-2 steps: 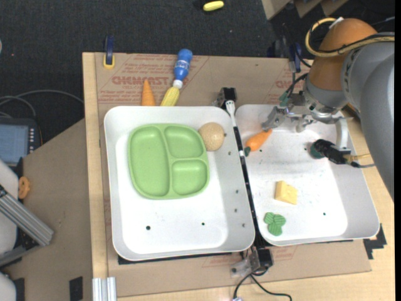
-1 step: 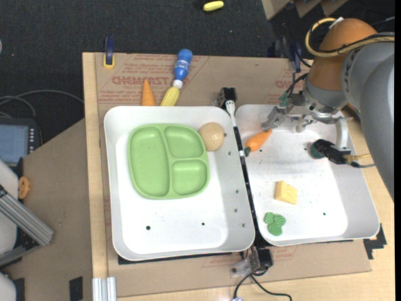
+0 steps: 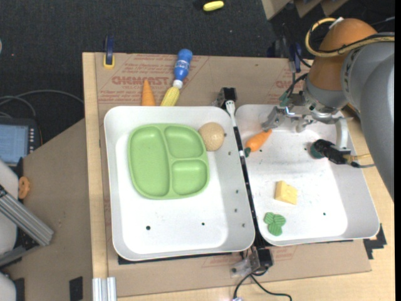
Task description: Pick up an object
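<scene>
In the right bin (image 3: 351, 218) an orange toy carrot (image 3: 257, 141) lies near the back left corner, close to the divider. My gripper (image 3: 282, 118) hangs just above and to the right of the carrot's upper end, low over the bin's back edge. I see nothing clearly held in it. A yellow cheese wedge (image 3: 286, 192) lies in the middle of the same bin. A small green leafy piece (image 3: 274, 222) sits near that bin's front left.
The left bin (image 3: 156, 231) holds a green divided plate (image 3: 168, 160) and a beige ball (image 3: 212, 135) at its back right. Behind it on the bench lie a blue and white bottle (image 3: 182, 66), a yellow corn cob (image 3: 170, 95) and another carrot (image 3: 147, 94).
</scene>
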Controlling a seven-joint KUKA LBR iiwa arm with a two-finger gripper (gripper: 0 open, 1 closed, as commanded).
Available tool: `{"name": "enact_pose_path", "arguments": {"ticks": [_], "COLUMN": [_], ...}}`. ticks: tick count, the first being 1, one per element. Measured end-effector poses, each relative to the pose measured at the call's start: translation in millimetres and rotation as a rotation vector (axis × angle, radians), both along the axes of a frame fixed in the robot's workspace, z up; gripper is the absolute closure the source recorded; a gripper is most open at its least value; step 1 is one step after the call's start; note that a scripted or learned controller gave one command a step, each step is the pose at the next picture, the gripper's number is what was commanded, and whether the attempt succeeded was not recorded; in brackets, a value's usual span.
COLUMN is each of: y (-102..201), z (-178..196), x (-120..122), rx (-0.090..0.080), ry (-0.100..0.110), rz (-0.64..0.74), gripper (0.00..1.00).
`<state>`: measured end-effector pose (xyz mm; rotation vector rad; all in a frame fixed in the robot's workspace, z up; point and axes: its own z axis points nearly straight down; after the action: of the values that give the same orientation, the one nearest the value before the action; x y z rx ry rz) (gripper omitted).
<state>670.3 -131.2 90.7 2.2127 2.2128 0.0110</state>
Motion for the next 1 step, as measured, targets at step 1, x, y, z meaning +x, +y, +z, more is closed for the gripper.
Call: {"name": "enact_pose_path", "arguments": {"ticks": [1], "y": [0.0], "z": [-0.1], "x": [-0.1], "rx": [0.000], "ry": [0.000], "rz": [0.000], "gripper": [0.00]}}
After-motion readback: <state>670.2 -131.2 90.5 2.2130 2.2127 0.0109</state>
